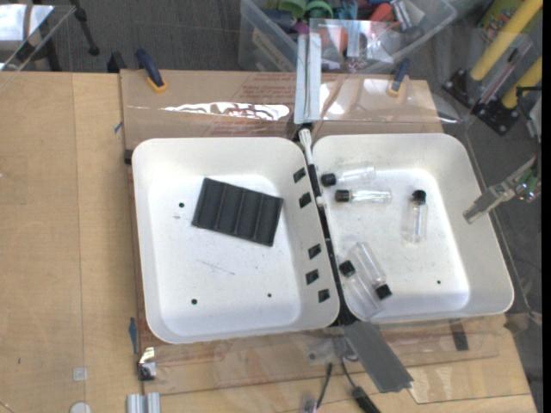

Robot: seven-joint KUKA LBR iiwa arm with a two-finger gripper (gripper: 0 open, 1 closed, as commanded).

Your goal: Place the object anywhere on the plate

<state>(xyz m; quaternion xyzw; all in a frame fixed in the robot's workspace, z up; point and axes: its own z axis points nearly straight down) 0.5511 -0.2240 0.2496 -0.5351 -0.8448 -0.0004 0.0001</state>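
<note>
Clear vials (pixel 362 195) (light, slick, roll-prone, likely fragile) are best pinched mid-body across the barrel for the dark plate (pixel 238 211); gripper (pixel 492 198) state cannot be told.

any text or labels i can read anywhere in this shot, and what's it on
None reads clearly.
Brown cardboard sheet behind the bins: faint reddish print, washed out by glare, unreadable.
Clear bag in the plastic tub: no legible text.
Yellow tube at top right: a coloured label, too blurred to read.
Clear vials in the right bin and the black ridged plate in the left bin: no markings visible.
</note>
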